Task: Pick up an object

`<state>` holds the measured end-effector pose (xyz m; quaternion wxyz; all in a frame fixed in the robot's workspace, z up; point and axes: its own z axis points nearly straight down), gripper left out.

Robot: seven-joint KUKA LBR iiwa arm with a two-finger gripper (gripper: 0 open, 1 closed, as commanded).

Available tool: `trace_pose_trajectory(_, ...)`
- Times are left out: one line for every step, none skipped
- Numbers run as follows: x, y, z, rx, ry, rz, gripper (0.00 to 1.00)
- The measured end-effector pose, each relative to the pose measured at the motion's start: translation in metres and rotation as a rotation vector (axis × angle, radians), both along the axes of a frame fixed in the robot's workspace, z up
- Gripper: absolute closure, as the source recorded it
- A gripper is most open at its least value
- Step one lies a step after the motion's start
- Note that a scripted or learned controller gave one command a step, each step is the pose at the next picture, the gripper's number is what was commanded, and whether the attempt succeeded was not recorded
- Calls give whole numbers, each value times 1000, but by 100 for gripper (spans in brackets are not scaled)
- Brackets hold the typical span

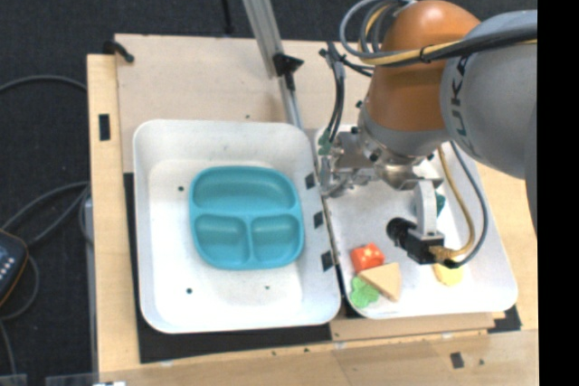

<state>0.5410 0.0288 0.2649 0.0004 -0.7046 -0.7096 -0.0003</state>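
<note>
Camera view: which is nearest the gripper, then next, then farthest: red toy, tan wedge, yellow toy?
Measured from the gripper, above the divider between the bins:
1. The red toy, right bin, near the divider.
2. The tan wedge, just past the red toy.
3. The yellow toy, farther right.

The grey arm reaches in from the right, its orange-banded wrist pointing downward.

Smooth, seemingly plastic teal tray

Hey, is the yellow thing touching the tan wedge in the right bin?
Apart. The camera view shows a bare strip of the right bin's white floor between the yellow thing and the tan wedge.
</note>
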Motion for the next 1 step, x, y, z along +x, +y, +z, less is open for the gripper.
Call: trace_pose_trajectory(-15, 48, -26, 0, 2, 0, 100)
